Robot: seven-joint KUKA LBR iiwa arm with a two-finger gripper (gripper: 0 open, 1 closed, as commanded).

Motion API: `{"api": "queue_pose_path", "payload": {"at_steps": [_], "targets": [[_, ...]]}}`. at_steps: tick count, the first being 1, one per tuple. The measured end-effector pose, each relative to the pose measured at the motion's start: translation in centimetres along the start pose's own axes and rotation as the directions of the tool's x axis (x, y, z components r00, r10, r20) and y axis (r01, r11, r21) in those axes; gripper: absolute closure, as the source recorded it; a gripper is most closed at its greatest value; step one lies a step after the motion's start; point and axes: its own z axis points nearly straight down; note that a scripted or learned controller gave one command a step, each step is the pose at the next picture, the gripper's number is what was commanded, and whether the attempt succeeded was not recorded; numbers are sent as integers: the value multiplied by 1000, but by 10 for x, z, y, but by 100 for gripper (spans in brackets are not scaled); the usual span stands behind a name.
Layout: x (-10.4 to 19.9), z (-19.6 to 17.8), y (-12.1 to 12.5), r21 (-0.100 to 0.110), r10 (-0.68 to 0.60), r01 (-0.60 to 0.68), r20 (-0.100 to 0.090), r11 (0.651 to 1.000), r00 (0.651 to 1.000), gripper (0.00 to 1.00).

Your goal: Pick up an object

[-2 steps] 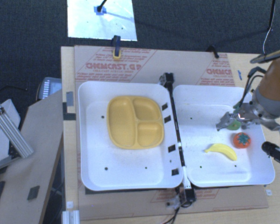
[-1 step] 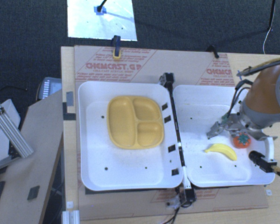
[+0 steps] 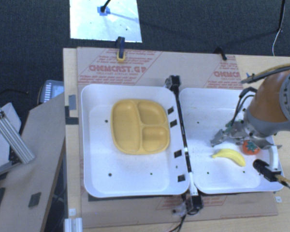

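Observation:
A yellow banana (image 3: 229, 156) lies in the right bin (image 3: 203, 124), towards its front right. Just right of the banana, a small red-orange object (image 3: 252, 148) with a green spot is partly hidden under the arm. My gripper (image 3: 236, 137) hangs low over the right bin, right above the banana and beside the red-orange object. Nothing shows between its fingers.
The left bin (image 3: 96, 144) holds a yellow divided plate (image 3: 139, 126) near its middle. A black divider with clips (image 3: 180, 139) runs between the two bins. The left half of the right bin shows bare white floor.

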Motion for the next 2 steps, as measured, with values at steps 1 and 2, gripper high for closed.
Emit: {"api": "queue_pose_path", "payload": {"at_steps": [1,2], "targets": [[-1,-12,1,-4,1,-1,2,1000,1000,100],[-3,-57,-2,-6,1,-1,3,1000,1000,100]]}}
